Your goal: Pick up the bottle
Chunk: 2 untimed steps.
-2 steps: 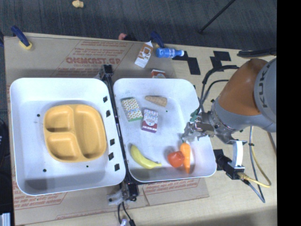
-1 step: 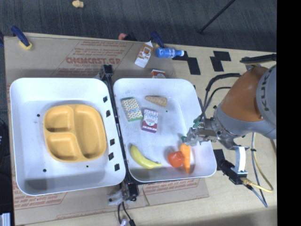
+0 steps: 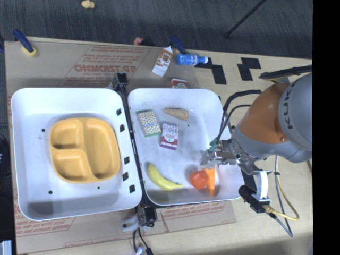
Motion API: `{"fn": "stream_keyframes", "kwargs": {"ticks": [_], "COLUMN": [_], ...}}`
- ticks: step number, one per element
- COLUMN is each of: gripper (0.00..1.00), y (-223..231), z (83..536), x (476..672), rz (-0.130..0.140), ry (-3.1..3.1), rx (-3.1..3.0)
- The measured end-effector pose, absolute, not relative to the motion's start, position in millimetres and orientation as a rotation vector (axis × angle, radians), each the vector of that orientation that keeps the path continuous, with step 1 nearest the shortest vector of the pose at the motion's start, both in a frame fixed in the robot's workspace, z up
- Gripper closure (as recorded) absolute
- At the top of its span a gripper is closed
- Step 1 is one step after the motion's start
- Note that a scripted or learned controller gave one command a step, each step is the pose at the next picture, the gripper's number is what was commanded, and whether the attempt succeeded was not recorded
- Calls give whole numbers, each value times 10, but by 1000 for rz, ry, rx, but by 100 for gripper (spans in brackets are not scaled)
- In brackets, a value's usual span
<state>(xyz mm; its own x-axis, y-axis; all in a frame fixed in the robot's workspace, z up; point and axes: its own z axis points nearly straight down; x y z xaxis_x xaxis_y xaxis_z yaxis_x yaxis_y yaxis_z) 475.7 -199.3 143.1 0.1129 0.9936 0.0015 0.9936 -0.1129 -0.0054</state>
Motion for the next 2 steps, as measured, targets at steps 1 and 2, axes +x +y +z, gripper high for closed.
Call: {"fn": "stream_keyframes", "kwargs": {"ticks": [1,2], "gripper": [100,100], "y": [-2074,-2065], "z": [1820,1324], "x": [4766,4758], "rz": [1,3], "ry": [-2160,-2155], "rx": [-2279,-2279]}}
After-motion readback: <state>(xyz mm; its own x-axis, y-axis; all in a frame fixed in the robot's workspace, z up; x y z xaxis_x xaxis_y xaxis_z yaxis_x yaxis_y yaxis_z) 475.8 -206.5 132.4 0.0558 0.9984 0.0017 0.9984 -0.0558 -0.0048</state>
